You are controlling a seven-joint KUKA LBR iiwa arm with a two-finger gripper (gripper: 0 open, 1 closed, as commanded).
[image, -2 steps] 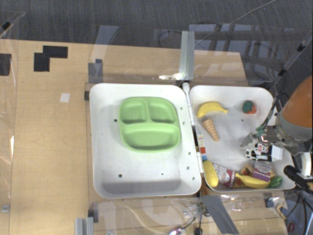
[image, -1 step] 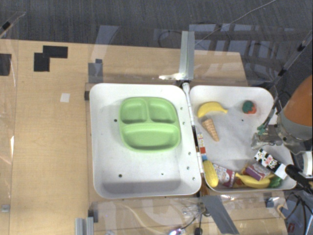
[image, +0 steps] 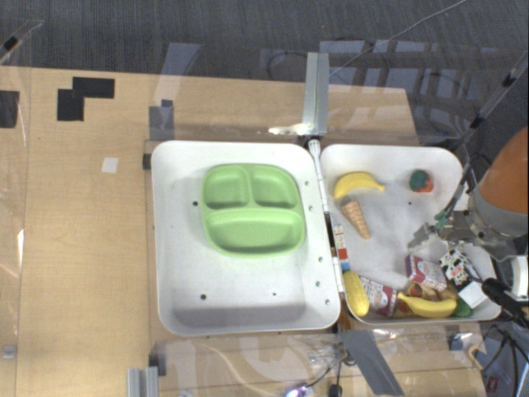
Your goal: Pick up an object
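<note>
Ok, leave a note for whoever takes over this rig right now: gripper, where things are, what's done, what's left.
Gripper: low at the right bin's right side, nothing seen between its fingers.
Right bin: banana and cone upper left, small red-green toy upper right, pile along the front edge with a second banana and packets.
Left bin: green divided plate.
Done: no pick yet.
Left: grasp and lift one object.
</note>
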